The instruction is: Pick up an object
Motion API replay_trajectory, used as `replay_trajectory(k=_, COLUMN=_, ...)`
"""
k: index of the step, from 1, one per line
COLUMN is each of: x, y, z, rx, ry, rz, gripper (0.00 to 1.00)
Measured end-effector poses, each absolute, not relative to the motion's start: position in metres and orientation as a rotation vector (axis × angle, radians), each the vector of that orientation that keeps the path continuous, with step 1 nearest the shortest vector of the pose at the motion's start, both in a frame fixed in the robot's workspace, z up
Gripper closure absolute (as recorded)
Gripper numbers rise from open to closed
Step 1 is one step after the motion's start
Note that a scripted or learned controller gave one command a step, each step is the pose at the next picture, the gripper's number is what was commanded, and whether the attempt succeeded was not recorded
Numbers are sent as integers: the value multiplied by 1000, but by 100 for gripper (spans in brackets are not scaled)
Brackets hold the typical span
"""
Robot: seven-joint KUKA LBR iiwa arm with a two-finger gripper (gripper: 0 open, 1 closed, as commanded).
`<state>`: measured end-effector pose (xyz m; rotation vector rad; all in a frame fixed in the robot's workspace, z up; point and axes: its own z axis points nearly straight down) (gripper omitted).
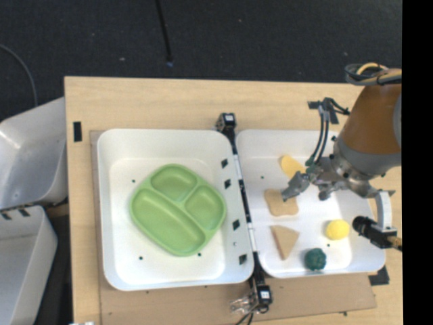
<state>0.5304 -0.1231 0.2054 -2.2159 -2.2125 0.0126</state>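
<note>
gripper (308,183) low in right bin (260,147), above tan slab (281,204); finger state unclear, cannot tell. nothing visibly held. pick not done; grasp and lift remain.

I work in a robot lab: my bench (169,100) is a plain wooden board on dark carpet (203,26), bearing two shallow white bins (108,181) clipped together mid-frame, toy food pieces (285,240) in the right one, a loose cable (161,26) trailing at the top.
</note>
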Motion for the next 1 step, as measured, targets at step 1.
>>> replay_trajectory(k=1, x=533, y=-123, z=212, rx=-2220, ry=-2224, rz=0, gripper=0)
